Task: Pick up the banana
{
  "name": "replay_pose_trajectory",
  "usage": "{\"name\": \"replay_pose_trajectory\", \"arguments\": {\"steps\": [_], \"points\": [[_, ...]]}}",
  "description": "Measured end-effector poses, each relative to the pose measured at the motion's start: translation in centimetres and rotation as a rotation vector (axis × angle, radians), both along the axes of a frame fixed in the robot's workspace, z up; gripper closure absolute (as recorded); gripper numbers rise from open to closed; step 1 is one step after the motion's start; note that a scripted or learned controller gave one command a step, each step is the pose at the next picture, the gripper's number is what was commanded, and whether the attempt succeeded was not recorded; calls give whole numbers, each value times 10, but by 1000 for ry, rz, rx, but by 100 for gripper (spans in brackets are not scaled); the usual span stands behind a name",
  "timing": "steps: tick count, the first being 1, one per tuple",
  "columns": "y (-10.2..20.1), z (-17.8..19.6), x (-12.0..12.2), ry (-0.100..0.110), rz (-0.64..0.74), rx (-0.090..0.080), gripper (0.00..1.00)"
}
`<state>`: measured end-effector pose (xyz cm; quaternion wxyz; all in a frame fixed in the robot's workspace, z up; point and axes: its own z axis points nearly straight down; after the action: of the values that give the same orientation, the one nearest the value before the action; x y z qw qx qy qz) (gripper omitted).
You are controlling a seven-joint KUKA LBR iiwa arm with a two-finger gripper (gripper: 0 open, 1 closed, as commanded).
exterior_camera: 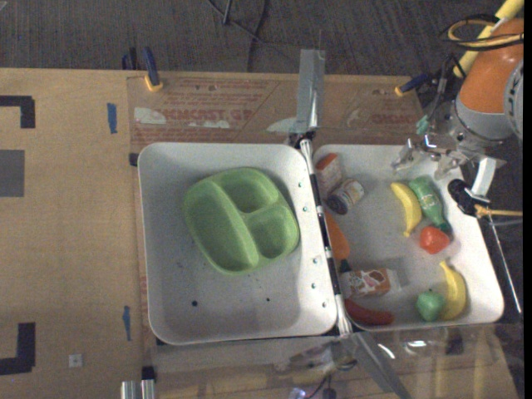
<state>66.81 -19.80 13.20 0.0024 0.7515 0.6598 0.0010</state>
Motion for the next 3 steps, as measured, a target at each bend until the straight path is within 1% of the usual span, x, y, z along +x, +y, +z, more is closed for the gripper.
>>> {"name": "replay_pose_trajectory", "arguments": {"steps": [1,2,3], "points": [[73,51,-71,4,7,3,0],[40,-31,-51,4,-122,3,0],[29,-45,1,2,-152,5,0]]}}
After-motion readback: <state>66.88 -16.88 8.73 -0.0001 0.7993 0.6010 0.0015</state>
